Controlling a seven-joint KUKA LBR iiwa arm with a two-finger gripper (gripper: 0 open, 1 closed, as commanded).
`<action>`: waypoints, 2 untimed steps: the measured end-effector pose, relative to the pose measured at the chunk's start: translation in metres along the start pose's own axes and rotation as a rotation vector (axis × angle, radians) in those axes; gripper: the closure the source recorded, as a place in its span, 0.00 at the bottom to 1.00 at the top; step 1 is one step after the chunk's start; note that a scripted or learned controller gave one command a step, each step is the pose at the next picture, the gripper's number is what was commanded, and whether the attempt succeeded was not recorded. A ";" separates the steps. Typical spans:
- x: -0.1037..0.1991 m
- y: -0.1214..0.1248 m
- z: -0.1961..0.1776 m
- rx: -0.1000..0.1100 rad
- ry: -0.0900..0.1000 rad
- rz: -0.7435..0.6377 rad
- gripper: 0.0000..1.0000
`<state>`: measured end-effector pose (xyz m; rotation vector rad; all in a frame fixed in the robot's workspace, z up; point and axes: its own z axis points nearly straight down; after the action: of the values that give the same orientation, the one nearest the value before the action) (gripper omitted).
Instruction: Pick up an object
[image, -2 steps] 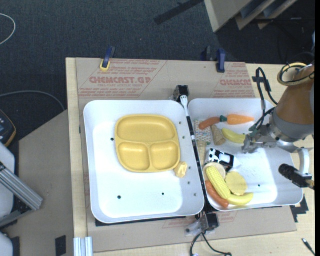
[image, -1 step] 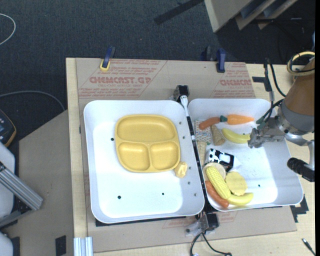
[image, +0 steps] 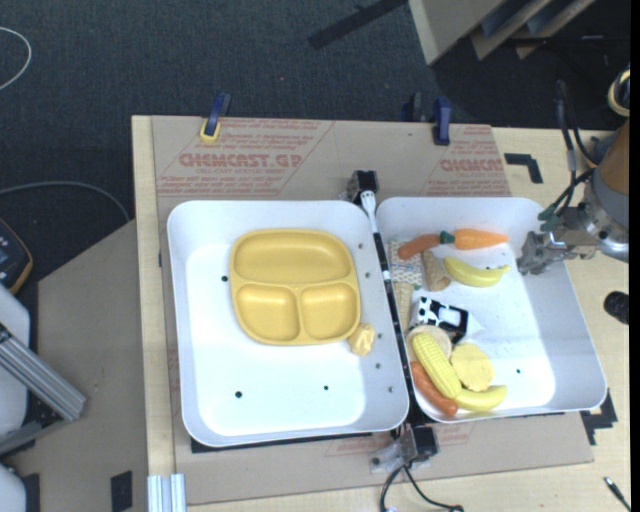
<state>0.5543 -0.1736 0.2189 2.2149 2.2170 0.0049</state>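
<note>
Banana (image: 478, 399) at right bin's (image: 560, 330) front | gripper (image: 535, 250) over right rim, grip state indiscernible

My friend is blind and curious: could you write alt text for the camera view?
Two shallow white bins sit side by side on a bench: the left bin holds a yellow divided plate, the right bin a pile of toy food, including a carrot, bananas and corn. The robot's gripper hovers at the right bin's far right edge.
</note>
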 end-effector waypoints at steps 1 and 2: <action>0.000 0.001 -0.006 0.004 0.002 0.000 1.00; 0.051 0.006 -0.016 0.004 0.004 -0.005 1.00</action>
<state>0.5603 -0.1223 0.2350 2.2127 2.2263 0.0050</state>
